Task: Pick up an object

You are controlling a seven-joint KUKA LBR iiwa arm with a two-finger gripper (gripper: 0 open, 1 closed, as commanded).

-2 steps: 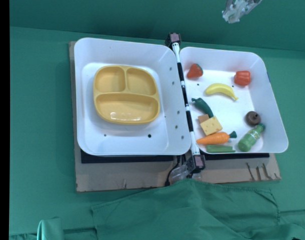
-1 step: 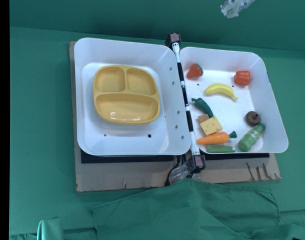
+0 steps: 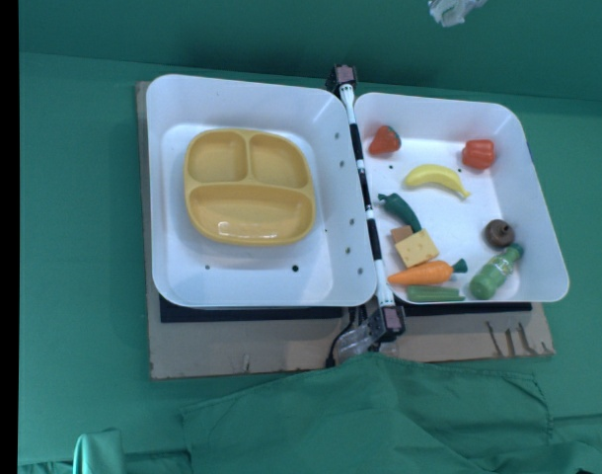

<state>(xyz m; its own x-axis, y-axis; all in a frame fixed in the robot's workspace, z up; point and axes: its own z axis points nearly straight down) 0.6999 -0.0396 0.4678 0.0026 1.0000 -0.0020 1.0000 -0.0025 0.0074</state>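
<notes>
The gripper (image 3: 457, 4) hangs at the top of the camera view, high above the far edge of the right bin (image 3: 538, 205). In that bin lie a strawberry (image 3: 384, 140), a red pepper (image 3: 478, 153), a banana (image 3: 436, 179), a dark green pepper (image 3: 400, 209), a yellow cheese block (image 3: 416, 248), a carrot (image 3: 420, 274), a green bean (image 3: 434, 293), a green bottle (image 3: 494, 274) and a brown round piece (image 3: 497, 232).
The left bin (image 3: 173, 265) holds a yellow divided plate (image 3: 248, 187). A black-and-white bar (image 3: 365, 196) runs between the bins. Both bins rest on cardboard (image 3: 232, 358) over green cloth, with a fold of cloth (image 3: 380, 423) at the front.
</notes>
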